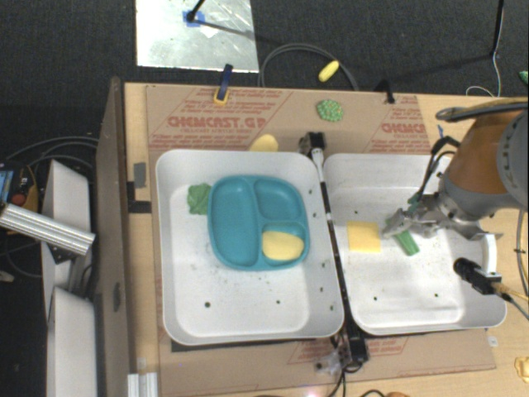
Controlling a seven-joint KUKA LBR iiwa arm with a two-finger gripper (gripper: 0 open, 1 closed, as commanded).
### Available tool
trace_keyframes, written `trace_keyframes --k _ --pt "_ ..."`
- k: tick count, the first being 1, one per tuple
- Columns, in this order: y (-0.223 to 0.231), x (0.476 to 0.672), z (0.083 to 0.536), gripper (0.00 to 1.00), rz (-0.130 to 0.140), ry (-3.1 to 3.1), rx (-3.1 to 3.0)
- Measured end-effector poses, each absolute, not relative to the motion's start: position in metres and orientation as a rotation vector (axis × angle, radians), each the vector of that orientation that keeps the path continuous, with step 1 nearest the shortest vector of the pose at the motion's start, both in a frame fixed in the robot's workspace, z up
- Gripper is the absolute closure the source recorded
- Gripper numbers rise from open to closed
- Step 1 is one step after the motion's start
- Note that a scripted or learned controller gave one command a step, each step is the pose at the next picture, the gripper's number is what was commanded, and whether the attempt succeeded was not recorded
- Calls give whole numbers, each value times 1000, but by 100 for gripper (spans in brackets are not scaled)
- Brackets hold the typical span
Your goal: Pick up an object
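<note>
From the overhead camera, the arm came in from the right and hung low over the right bin. The gripper sat just right of a yellow block lying near that bin's left wall. A small green piece was right at the fingertips, maybe pinched between them, but honestly I couldn't tell if the jaws were open or closed, too blurry there. Over in the left bin there was a teal divided plate with a yellow lump in its lower right compartment, and a green leafy thing touching the plate's left edge.
</note>
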State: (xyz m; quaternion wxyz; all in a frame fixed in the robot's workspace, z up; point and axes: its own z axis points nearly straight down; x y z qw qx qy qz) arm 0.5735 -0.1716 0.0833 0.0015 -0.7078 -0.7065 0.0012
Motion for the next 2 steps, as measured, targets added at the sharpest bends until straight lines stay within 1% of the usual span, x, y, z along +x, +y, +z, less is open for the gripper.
trace_keyframes --k 1,2 --pt "-170 577 95 100 -4 -2226 -2222" --pt "-102 608 183 100 -14 -2241 -2213"
